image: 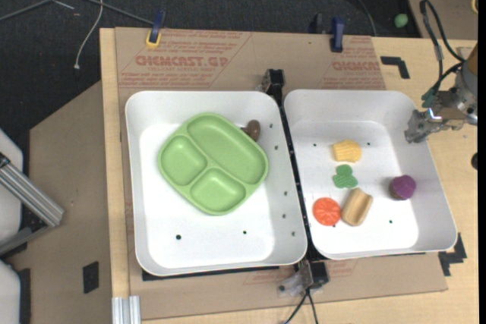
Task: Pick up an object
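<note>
The right bin holds a yellow piece, a small green piece, an orange-red round piece, a tan cylinder and a purple ball. The gripper hangs over that bin's right rim near the far corner, above and to the right of the purple ball, with nothing seen in it. In the left bin lies a green divided plate, and a small brown object rests at its far right edge.
Both bins sit on a cardboard-covered bench, held by blue clamps at the back. A black bracket stands between the bins at the far side. Cables run over the dark floor at the upper left.
</note>
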`<control>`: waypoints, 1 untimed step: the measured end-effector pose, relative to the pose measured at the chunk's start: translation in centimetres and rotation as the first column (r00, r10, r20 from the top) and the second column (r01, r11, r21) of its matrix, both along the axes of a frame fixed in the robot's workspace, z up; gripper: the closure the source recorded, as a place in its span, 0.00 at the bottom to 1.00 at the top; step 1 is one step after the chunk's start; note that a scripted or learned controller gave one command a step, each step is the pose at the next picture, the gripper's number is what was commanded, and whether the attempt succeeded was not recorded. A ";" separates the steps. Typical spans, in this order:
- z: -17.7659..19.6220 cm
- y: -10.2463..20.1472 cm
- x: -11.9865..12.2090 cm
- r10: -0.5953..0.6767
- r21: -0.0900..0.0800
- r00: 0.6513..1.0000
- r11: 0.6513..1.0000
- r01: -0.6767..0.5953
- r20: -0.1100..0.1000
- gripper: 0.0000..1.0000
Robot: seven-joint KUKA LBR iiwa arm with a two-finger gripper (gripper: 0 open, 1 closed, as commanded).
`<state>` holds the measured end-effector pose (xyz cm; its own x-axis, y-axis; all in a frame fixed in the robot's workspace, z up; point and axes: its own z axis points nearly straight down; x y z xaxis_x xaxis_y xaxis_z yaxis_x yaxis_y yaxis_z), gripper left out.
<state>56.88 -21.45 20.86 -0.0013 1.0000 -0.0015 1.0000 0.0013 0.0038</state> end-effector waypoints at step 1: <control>0.3 6.4 1.2 0.007 0.005 1.000 1.000 -0.006 -0.003 1.00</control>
